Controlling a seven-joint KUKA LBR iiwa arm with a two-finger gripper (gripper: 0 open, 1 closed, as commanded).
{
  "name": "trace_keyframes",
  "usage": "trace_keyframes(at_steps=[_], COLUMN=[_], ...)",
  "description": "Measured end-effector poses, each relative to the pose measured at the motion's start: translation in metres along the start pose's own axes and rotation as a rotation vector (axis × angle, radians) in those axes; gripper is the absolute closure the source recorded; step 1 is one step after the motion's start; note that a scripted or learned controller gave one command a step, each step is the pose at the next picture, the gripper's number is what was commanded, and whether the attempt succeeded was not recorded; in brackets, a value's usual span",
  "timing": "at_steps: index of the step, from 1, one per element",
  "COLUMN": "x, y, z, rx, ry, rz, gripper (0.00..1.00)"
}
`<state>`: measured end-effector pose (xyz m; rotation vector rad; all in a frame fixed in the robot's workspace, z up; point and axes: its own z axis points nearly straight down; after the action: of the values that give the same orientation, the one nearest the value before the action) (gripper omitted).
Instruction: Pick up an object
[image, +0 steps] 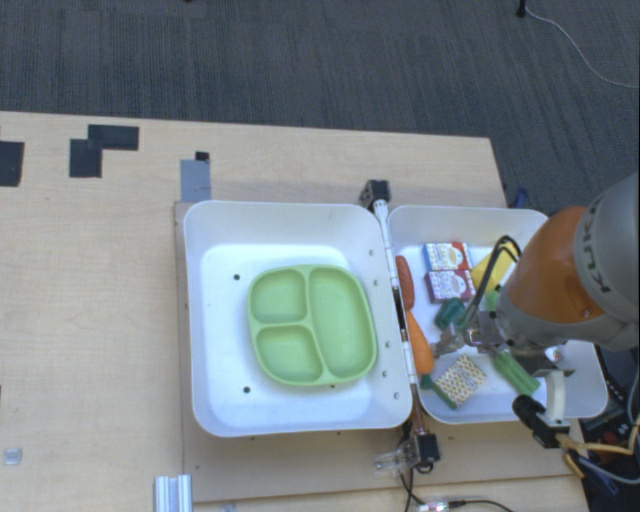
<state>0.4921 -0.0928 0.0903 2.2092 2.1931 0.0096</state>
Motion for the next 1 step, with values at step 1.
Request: trace_keyframes(at_steps=[1], x=[0.0043], y=[0.0006], z=[-0.0091], rx=[0.003], ry=[0.009], rz=[-0.007], gripper=[1.00])
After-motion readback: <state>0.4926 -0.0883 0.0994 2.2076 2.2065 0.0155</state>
